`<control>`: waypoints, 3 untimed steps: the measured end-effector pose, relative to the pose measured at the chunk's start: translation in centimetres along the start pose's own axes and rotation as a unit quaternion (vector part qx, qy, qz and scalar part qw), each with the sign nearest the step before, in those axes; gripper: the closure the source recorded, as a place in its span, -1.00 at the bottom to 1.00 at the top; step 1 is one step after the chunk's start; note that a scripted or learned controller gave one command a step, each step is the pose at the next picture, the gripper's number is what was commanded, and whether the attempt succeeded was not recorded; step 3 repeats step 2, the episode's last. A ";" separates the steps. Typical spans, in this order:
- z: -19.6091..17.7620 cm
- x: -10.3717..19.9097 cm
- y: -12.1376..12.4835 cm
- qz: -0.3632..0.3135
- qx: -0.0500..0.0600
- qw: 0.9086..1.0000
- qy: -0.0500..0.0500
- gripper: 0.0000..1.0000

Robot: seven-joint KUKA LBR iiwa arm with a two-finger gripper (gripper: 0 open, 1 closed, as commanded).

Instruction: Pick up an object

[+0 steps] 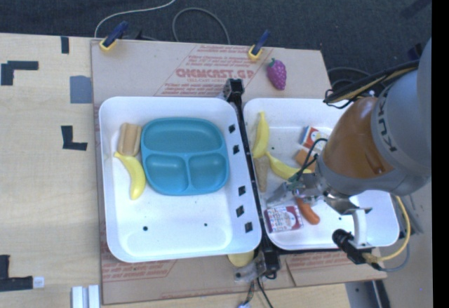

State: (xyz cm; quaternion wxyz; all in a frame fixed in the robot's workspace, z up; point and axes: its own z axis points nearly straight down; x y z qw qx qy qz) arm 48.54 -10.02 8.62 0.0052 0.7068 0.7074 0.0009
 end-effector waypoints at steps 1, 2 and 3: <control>-1.1 -0.3 0.1 0.001 0.000 1.000 -0.001 1.00; -10.3 7.3 2.7 -0.005 0.000 1.000 0.004 1.00; -10.3 7.3 2.7 -0.005 0.000 1.000 0.004 1.00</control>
